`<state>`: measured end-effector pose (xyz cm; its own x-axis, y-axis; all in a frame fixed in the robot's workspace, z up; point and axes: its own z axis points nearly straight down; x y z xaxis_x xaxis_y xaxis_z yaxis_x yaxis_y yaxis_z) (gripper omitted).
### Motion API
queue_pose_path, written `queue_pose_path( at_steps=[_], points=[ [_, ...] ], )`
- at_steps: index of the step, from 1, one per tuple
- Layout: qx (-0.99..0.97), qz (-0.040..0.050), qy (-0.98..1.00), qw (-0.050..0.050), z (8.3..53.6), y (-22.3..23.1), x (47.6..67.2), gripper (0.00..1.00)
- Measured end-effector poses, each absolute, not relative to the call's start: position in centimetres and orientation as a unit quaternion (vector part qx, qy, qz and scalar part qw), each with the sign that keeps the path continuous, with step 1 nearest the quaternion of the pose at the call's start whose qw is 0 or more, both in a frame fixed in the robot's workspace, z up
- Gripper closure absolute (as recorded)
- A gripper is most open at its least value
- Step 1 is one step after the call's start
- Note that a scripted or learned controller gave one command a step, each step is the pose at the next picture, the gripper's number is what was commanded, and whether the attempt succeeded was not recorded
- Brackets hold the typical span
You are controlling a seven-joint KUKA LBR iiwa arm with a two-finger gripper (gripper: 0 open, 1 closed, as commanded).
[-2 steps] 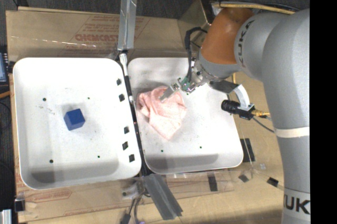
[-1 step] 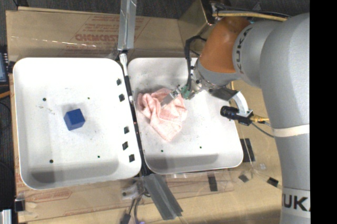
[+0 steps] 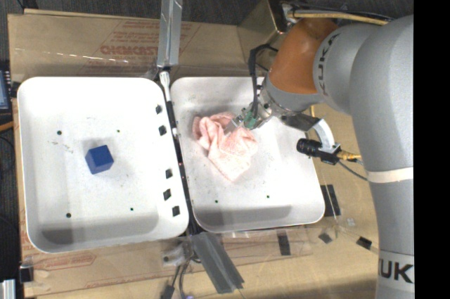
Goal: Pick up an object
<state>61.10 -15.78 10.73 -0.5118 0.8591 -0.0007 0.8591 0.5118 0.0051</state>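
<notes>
Grey KUKA arm (image 3: 365, 79) with orange band reaches in from the right over the right shallow white bin (image 3: 281, 210). Left white bin (image 3: 42, 171) holds a small blue cube (image 3: 100, 158). Crumpled pink cloth (image 3: 226, 144) lies mid-left in the right bin. Jaws (image 3: 251, 117) touch the cloth's upper right edge; can't tell whether clenched or released.

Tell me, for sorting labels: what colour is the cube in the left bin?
Blue cube, per the camera view.

Two white bins (image 3: 42, 150) – one blue cube (image 3: 99, 158), one pink cloth (image 3: 228, 146) – and one arm (image 3: 365, 79).
</notes>
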Motion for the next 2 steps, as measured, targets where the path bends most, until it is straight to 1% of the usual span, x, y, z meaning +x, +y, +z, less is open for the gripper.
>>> queue_pose_path(
  at_steps=[1, 2],
  points=[
    [0.462, 0.0012, 0.887, 0.005, 9.8, -16.0, 62.2, 1.0],
    [0.439, -0.0001, 0.898, 0.001, 22.3, -9.7, 61.5, 1.0]
  ],
)
